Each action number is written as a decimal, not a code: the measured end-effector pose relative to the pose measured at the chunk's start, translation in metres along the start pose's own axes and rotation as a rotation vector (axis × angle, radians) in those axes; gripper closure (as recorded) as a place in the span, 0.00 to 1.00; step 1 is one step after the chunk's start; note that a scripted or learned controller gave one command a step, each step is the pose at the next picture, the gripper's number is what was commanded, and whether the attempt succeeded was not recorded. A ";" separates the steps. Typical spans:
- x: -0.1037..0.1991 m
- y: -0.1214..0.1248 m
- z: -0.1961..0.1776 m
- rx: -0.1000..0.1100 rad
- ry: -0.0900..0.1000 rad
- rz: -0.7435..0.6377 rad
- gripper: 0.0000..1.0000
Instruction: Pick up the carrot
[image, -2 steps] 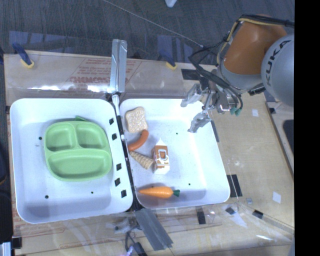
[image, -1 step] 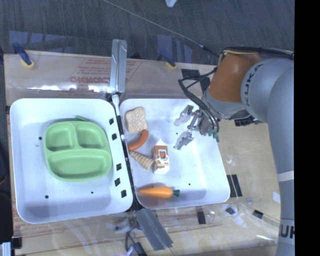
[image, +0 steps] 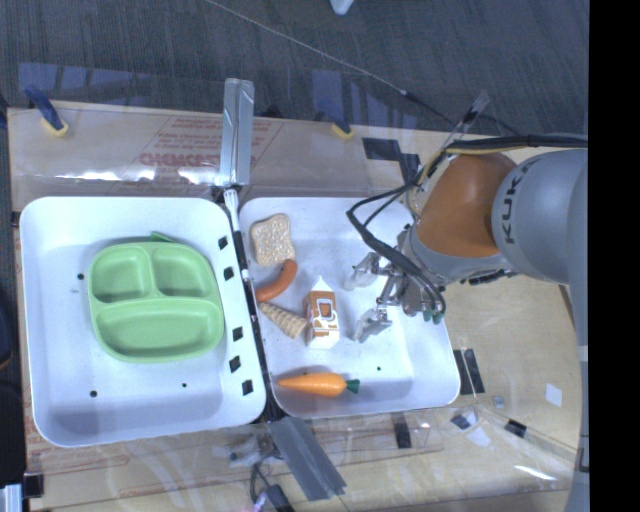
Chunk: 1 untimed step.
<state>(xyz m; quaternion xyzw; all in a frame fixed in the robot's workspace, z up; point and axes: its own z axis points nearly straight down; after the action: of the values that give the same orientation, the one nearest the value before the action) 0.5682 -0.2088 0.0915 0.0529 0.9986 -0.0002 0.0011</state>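
Since the carrot (image: 312, 383) lies at the near edge of the right bin (image: 436, 352), flat on its side with the green stub pointing right, I count that as my target, and nothing touches it. I judge it a light, stiff toy with a smooth, rather slippery skin that tapers toward the left tip, so I would close across the thick middle of the orange body, not the taper or the stub. Farther in sit a small carton (image: 321, 314) and a waffle cone (image: 284, 320), then a sausage (image: 277, 281), and farthest a slice of bread (image: 271, 239). My hand (image: 369, 297) hangs to the right of the carton, well apart from the carrot, its fingers spread and grasping nothing. In the left bin (image: 50, 300) a green divided plate (image: 156, 301) rests. The surface (image: 520, 420) shows beyond the bins.
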 end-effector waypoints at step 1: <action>0.034 0.076 0.002 0.000 0.004 -0.224 0.00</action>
<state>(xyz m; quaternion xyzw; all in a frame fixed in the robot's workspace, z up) 0.5425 -0.1301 0.0894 -0.0592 0.9982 -0.0002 -0.0010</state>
